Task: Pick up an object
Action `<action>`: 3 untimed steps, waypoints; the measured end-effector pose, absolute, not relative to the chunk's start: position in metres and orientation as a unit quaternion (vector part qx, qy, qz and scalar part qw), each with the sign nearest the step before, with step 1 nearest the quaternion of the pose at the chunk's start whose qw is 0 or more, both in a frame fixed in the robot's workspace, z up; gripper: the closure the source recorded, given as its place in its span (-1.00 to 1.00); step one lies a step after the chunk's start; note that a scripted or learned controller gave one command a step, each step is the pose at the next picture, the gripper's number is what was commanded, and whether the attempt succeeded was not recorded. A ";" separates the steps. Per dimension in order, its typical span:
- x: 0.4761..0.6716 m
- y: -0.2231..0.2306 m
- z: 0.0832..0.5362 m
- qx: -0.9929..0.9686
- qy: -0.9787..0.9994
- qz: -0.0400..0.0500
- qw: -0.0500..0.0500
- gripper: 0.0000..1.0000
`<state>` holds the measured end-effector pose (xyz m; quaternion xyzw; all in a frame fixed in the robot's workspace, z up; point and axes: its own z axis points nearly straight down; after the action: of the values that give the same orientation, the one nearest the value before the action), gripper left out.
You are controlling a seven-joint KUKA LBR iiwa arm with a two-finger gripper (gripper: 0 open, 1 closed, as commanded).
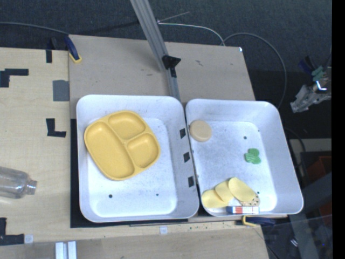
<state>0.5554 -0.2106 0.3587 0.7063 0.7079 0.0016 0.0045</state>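
Note:
The right bin (269, 115) holds a round tan disc (200, 130) near its far left corner and a small green piece (253, 156) toward its right side. Yellow rounded pieces (229, 193) lie piled at its near edge, with a thin red, white and blue item (242, 209) just in front of them. A yellow three-part plate (122, 144) lies in the left bin (129, 204). My gripper (311, 95) hangs outside the bins, off the right bin's far right corner and well away from every object. Nothing shows in its grasp.
A grey metal pole (151, 23) slants down to the far edge between the bins. A clear plastic bottle (13, 182) lies on the bench at the left. Cables run across the dark floor behind the bench. A blue and yellow clamp (73, 50) sits at the far left.

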 end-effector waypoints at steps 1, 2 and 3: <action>0.569 -0.210 0.211 0.707 0.707 -0.003 -0.003 1.00; 0.552 -0.182 0.088 0.707 0.707 -0.001 0.001 1.00; 0.552 -0.210 0.273 0.707 0.707 0.001 0.004 1.00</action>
<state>0.5521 -0.2099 0.2731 0.7068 0.7074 0.0013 0.0039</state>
